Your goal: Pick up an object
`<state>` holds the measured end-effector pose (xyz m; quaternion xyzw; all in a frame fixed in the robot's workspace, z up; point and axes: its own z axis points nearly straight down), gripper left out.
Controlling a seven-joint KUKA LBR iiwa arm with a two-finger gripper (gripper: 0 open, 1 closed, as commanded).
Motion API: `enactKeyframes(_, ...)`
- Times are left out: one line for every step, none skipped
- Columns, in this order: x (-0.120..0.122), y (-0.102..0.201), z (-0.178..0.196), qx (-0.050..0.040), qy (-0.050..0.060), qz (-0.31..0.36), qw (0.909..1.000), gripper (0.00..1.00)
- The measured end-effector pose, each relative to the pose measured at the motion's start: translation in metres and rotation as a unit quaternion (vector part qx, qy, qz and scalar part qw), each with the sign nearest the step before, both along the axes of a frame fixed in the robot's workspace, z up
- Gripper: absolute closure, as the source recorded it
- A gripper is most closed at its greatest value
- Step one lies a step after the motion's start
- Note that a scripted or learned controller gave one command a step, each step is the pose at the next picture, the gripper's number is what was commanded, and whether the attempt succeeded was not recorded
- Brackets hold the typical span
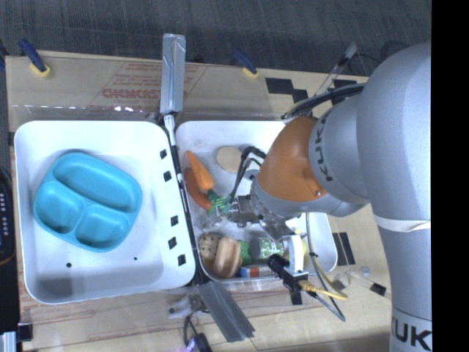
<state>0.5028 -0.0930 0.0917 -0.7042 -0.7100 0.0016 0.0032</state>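
White plastic is making up the two shallow bins sitting side by side on the cardboard-covered bench (88,79): the left bin (44,270) is holding a single turquoise plastic divided tray (86,200) with three rounded compartments, lying flat near its middle, while the right bin (220,134) is holding a small clutter of objects. One orange carrot-shaped toy (198,176) with a green leafy end is lying along the right bin's left wall, one pale beige oval piece (229,157) is resting near the far wall, and one brown and tan bun-like toy (226,257) is sitting in the near left corner beside a speckled round piece (209,245). A slim red and blue tube (254,272) is lying along the near wall. The grey metal arm with its glossy orange band (292,169) is reaching in from the right and bending down over the right bin, its wrist covering much of that bin's middle. The gripper (242,213) is hanging low among the objects just beside the carrot's green end; whether it is open or closed, I cannot tell, and nothing is visibly held. Two blue clamps (35,57) are gripping the bench's far edge
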Motion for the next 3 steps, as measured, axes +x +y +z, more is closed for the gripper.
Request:
enactKeyframes(0.0012, -0.0003, 0.0102, -0.0002, -0.001, 0.002, 1.0000, 1.00)
enactKeyframes(0.0014, -0.0006, 0.0104, -0.0006, -0.001, 0.002, 1.0000, 0.00)
enactKeyframes(0.0019, -0.0003, 0.0200, -0.0007, -0.001, 0.004, 1.0000, 1.00)
